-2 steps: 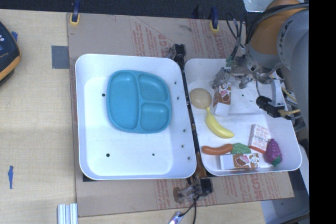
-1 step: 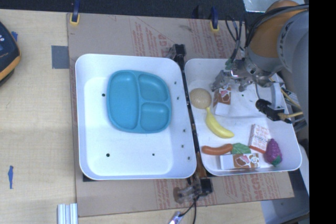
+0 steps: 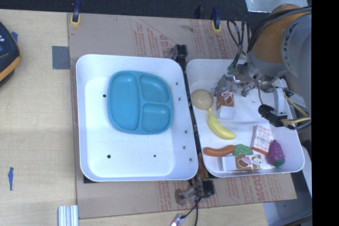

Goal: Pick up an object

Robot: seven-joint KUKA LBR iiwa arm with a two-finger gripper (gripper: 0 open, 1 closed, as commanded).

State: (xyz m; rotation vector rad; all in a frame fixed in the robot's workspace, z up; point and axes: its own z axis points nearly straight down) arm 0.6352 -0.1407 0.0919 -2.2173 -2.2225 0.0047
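Here two white bins [image 3: 85, 114] sit on brown cardboard [image 3: 132, 34].

A robotics lab: two white bins [image 3: 87, 114] clamped on cardboard sheeting [image 3: 132, 29], cables, toy food [image 3: 220, 127].

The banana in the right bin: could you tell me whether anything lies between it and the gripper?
A small carton lies between the gripper and the banana, just above the banana's upper end.

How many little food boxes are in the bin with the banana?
3: one small carton under the gripper, one pink box beside the purple grapes, one flat box at the front. The arm may hide more.
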